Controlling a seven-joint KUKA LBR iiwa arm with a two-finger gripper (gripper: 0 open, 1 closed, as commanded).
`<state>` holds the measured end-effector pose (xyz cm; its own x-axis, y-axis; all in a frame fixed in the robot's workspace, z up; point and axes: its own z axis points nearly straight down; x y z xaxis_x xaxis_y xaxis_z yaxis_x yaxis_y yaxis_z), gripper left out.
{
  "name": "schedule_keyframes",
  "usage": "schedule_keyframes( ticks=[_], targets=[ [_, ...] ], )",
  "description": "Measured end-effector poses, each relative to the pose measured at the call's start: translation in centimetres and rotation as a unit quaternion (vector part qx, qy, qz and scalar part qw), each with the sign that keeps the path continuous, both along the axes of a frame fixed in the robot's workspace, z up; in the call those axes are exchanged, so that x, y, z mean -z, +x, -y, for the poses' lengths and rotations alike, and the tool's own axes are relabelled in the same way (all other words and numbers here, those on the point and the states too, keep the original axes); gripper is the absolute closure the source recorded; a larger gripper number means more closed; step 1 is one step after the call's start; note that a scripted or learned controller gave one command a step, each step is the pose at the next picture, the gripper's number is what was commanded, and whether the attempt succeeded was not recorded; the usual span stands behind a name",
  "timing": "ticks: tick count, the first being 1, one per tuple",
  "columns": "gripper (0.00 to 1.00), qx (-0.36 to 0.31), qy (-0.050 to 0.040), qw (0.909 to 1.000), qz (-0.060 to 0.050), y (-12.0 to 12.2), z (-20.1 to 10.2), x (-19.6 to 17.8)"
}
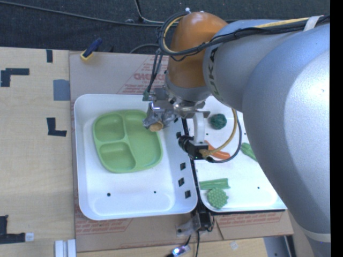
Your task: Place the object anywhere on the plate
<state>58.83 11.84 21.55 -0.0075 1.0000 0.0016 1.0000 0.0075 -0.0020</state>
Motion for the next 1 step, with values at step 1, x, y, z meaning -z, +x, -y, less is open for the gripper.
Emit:
schedule_keyframes(
  ticks=[1],
  targets=[
    [1.0, 0.002, -0.0002, 1.0, 0.001, 1.32, -2.66, -1.87]
  ],
)
